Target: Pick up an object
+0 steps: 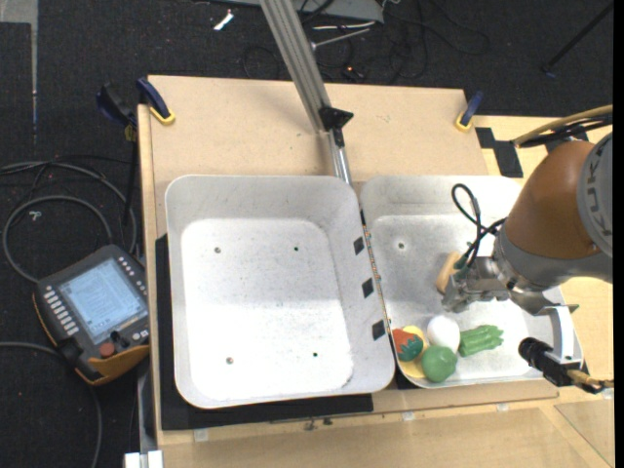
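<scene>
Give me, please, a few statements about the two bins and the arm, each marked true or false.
1. The green ball lies in the right bin. True.
2. The white ball lies in the left bin. False: it lies in the right bin, just above the green ball.
3. The gripper is over the right bin. True.
4. The green ridged toy sits at the far end of its bin. False: it lies near the front edge, beside the white ball.
5. The handheld controller lies on the floor left of the bench. True.
6. The arm is over the left bin. False: it is over the right bin.
</scene>
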Robot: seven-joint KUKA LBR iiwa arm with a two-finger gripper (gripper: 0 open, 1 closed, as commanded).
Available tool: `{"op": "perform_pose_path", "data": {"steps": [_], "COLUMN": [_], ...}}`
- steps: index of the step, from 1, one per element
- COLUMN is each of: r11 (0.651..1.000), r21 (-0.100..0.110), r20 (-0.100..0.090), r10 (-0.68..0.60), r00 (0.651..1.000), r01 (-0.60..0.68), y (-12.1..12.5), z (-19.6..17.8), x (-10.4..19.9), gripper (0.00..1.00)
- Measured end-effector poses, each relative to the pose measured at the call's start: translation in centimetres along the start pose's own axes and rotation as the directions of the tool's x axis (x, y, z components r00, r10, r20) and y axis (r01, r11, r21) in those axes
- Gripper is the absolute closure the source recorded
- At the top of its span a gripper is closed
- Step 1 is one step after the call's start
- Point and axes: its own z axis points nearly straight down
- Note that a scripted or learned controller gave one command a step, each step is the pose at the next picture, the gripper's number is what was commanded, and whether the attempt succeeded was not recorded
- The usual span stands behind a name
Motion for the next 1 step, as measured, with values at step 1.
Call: {"op": "perform_pose_path", "data": {"steps": [1], "r11": [1.0], "r21": [-0.007], "r20": [0.002], "r10": [-0.004], "r00": [1.0], "r01": [0.004], "y": [0.31], "z": [-6.31], "x": [0.22], "gripper": [1.0]}}
